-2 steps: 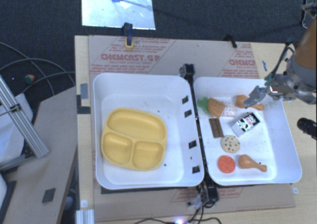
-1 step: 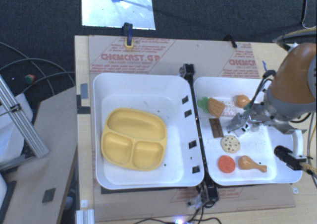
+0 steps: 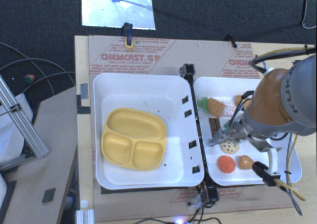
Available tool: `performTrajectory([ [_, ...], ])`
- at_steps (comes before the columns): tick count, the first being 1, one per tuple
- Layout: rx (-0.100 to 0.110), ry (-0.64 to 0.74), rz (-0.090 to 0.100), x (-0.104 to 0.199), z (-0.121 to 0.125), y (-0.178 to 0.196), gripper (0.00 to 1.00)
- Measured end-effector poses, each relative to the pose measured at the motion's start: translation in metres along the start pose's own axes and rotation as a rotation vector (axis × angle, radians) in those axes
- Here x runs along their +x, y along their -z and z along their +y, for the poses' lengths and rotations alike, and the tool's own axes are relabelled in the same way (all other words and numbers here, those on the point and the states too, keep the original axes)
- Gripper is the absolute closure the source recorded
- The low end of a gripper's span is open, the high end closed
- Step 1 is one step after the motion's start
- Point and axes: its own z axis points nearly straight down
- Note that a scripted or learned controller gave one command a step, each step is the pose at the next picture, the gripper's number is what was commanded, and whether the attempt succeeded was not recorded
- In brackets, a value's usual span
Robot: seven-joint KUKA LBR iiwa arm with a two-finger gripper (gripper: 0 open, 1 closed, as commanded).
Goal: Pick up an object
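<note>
My gripper (image 3: 221, 139) hangs low over the middle of the right bin (image 3: 297, 171), reaching in from the right. Its tip is just above a speckled cookie (image 3: 229, 147) and right beside a dark brown bar (image 3: 214, 128). I see nothing lifted in it. In front of it lie a red ball-shaped item (image 3: 227, 164) and an orange-brown lump (image 3: 245, 161). Behind it sit a green piece (image 3: 203, 102) and a tan cracker-like piece (image 3: 216, 106). Another orange item (image 3: 239, 100) is partly hidden by the arm.
The left bin (image 3: 114, 86) holds a yellow divided tray (image 3: 132, 138). A black divider with clips (image 3: 194, 119) runs between the bins. The arm's bulk covers the right bin's right half.
</note>
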Motion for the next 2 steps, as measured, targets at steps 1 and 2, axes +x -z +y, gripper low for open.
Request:
performTrajectory([
  [1, -0.008, 0.000, 0.000, -0.001, 0.003, 0.017, 1.00],
  [2, -0.010, -0.001, 0.001, -0.001, 0.004, 0.027, 1.00],
])
